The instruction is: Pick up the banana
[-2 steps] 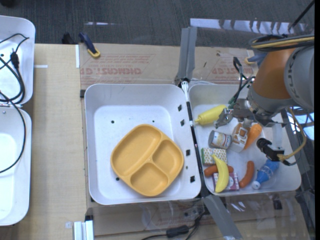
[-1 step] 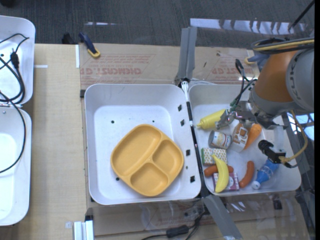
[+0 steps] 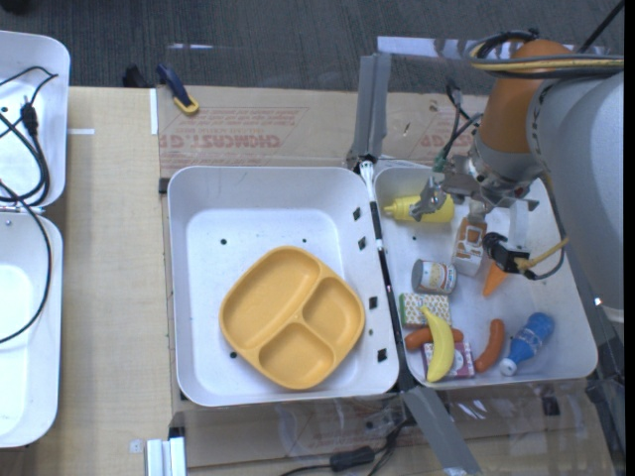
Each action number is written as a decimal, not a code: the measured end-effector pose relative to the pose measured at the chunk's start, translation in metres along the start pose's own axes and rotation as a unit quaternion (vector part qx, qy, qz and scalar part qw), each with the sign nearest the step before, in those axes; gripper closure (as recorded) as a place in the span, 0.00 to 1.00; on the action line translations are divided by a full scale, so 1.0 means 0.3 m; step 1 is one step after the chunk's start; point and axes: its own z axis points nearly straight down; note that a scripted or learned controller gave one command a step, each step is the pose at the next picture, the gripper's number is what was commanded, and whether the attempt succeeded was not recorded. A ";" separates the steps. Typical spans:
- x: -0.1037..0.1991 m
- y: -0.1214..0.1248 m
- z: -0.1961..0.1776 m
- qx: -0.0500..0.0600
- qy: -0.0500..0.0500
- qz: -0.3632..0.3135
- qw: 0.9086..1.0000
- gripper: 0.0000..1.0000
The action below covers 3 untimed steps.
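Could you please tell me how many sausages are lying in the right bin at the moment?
2. One sausage lies under the banana, near the bin's front left. The other sausage lies farther right, beside the blue bottle. The arm may hide more.

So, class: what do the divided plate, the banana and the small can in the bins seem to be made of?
Divided plate: probably moulded plastic, a uniform matte orange-yellow with soft rounded rims.
Banana: looks like a plastic toy, its yellow even and smooth, though real fruit can't be excluded.
Small can: likely metal with a paper label, its end greyish.
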 end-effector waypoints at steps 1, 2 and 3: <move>-0.018 0.001 -0.037 0.003 -0.003 0.002 1.000 1.00; 0.081 0.014 -0.271 0.002 0.003 0.030 1.000 1.00; 0.082 0.013 -0.269 0.002 0.003 0.030 1.000 0.00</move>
